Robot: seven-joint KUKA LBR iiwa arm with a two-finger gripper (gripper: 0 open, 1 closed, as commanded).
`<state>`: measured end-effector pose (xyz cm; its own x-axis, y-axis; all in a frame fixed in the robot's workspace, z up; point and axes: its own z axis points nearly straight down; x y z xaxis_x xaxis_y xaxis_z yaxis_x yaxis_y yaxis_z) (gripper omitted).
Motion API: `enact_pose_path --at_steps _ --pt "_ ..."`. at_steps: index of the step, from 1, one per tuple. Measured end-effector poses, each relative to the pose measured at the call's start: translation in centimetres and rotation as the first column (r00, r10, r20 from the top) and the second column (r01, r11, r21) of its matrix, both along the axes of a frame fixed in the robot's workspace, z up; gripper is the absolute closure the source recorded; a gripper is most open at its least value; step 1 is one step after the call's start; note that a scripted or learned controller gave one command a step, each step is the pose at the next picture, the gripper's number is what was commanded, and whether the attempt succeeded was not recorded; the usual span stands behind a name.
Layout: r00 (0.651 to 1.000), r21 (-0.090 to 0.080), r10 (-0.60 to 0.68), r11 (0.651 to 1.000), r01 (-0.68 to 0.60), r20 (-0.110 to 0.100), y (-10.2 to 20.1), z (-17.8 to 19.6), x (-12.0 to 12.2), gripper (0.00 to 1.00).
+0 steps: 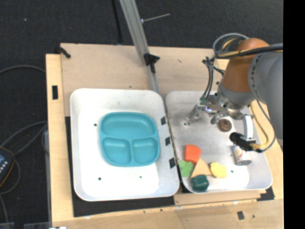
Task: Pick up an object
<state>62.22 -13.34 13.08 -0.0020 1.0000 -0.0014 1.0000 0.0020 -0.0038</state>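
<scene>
A teal divided plate lies in the left bin. In the right bin, an orange block, green pieces, tan wedge and yellow piece cluster near its front edge. The end effector hangs above the right bin, nothing visibly gripped.

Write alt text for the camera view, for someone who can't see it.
A grey robot arm reaches from the right over the right white bin, its gripper above bare floor. Small toys cluster at that bin's near edge: orange block, yellow piece, green pieces. The left bin holds a teal divided plate.
</scene>
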Motion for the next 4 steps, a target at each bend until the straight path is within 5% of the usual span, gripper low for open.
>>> enact_pose_path --at_steps 1,2,4 --pt "1.000 0.000 -0.004 1.000 0.004 0.002 -0.1 -3.1 0.0 0.00" --pt "1.000 0.000 -0.007 1.000 0.007 0.007 -0.2 -1.8 0.1 1.00" --pt "1.000 0.000 -0.001 1.000 0.001 0.010 -1.2 7.2 0.0 1.00"
